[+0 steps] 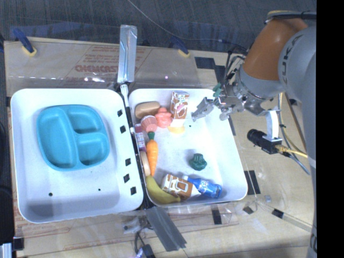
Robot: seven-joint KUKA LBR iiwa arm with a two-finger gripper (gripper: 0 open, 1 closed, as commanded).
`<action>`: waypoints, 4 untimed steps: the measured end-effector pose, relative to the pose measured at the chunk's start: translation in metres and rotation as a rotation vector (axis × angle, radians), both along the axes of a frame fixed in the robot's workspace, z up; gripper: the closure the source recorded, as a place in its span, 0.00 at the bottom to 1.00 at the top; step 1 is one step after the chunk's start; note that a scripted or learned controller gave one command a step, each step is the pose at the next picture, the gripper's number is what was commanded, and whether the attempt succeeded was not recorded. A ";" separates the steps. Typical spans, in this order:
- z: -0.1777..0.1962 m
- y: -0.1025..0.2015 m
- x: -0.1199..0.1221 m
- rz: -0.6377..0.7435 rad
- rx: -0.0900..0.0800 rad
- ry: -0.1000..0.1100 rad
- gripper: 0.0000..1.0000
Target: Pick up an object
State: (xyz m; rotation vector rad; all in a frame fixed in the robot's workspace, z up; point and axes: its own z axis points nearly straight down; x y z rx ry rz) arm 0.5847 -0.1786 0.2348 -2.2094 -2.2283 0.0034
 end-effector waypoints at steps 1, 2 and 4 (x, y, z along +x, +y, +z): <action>-0.135 -0.023 -0.042 0.037 0.003 0.011 0.00; -0.143 0.009 -0.088 0.114 0.000 -0.002 0.00; 0.003 0.048 -0.105 -0.060 -0.001 -0.010 1.00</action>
